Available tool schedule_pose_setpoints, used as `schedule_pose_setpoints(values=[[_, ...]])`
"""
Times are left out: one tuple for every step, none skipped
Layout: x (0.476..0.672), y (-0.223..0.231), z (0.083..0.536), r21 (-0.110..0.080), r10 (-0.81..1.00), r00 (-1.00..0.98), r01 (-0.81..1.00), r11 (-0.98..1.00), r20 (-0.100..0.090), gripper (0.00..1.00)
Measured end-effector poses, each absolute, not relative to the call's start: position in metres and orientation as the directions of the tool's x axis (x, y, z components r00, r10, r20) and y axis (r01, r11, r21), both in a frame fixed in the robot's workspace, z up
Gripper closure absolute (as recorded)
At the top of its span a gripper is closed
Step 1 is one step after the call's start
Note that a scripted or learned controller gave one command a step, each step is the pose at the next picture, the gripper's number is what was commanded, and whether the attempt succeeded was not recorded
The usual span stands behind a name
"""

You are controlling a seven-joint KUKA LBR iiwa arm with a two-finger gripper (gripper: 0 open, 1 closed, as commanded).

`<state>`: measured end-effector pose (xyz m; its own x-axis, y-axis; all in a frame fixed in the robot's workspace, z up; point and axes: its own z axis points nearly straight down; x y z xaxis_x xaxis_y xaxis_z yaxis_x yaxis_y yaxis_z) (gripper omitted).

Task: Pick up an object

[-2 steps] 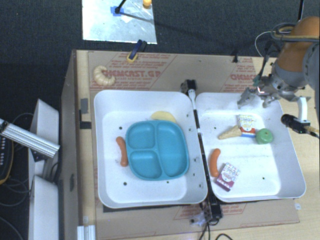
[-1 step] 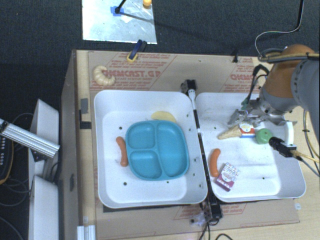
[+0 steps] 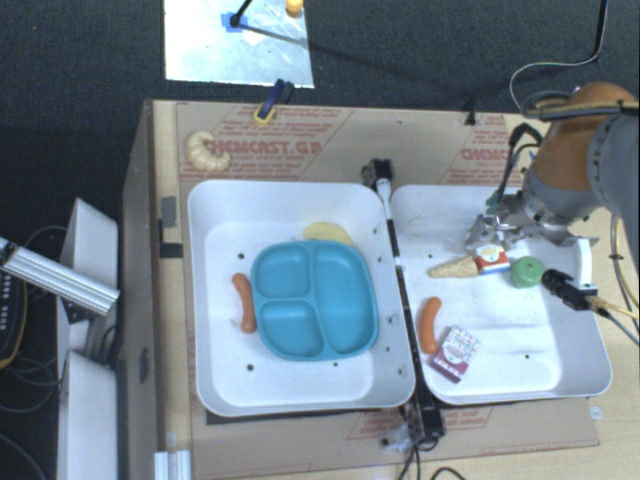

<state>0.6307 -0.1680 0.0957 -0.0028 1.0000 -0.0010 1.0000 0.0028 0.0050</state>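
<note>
Sausage (image 3: 244, 302) lies in the left bin (image 3: 215, 218) beside the blue divided plate (image 3: 313, 299); a second sausage (image 3: 430, 325) and a small packet (image 3: 454, 353) sit in the right bin (image 3: 575, 368); the gripper (image 3: 492, 230), grip impossible to judge, hangs just above the cone (image 3: 455, 266), carton (image 3: 491, 259) and green ball (image 3: 526, 272)

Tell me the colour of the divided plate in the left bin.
Light blue; the divided plate shows best in the camera view.
</note>
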Motion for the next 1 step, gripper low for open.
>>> schedule_pose_setpoints(values=[[0.6270,-0.0722,0.1859,0.005,1.000,-0.005,1.000,0.005,0.001,1.00]])
